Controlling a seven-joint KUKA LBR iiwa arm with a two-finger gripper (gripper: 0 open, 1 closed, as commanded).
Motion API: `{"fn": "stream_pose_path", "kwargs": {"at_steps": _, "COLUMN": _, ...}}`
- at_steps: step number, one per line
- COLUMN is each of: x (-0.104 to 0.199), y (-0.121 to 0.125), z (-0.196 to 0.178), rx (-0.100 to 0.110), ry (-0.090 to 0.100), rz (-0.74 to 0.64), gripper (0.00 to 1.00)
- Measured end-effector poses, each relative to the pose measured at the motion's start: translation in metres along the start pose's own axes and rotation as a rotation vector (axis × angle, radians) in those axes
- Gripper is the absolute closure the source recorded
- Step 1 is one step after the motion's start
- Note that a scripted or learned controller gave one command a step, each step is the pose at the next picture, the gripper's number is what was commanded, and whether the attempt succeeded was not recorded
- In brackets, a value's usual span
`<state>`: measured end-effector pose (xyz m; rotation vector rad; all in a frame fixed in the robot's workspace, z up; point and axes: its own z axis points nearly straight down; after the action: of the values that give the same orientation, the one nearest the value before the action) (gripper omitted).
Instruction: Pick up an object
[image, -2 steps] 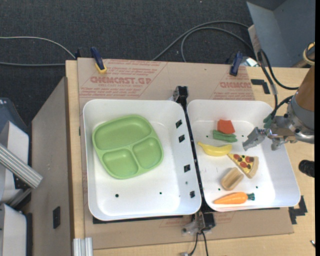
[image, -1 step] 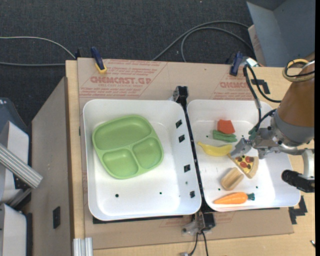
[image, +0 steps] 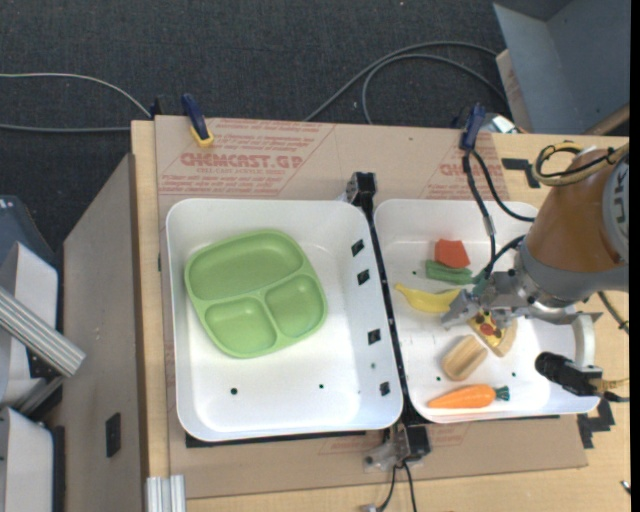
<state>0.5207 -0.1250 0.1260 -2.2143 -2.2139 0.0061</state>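
My gripper (image: 474, 308) hangs low over the middle of the right bin (image: 415, 225), at the end of the grey arm with the orange band (image: 580, 220). Directly beneath and just right of it lies a small red and yellow object (image: 489, 328), partly hidden by the gripper. A yellow banana (image: 427, 297) lies just left of the gripper. A tan bread-like piece (image: 463, 357) sits below it, and an orange carrot (image: 463, 397) lies near the bin's front wall. A red-orange piece (image: 452, 251) and a green piece (image: 446, 270) rest further back.
The left bin (image: 185, 380) holds a green divided plate (image: 256, 293). A black divider with clips (image: 372, 290) runs between the bins. Cables (image: 480, 190) cross the back of the right bin. Clamps (image: 198, 122) hold the cardboard base.
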Motion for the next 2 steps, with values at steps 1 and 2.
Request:
{"fn": "stream_pose_path", "kwargs": {"at_steps": 1, "x": -0.001, "y": 0.002, "z": -0.013, "rx": -0.006, "ry": -0.002, "rz": 0.001, "gripper": 1.00}}
{"fn": "stream_pose_path", "kwargs": {"at_steps": 2, "x": 0.004, "y": 0.007, "z": -0.074, "rx": -0.016, "ry": -0.006, "rz": -0.003, "gripper": 1.00}}
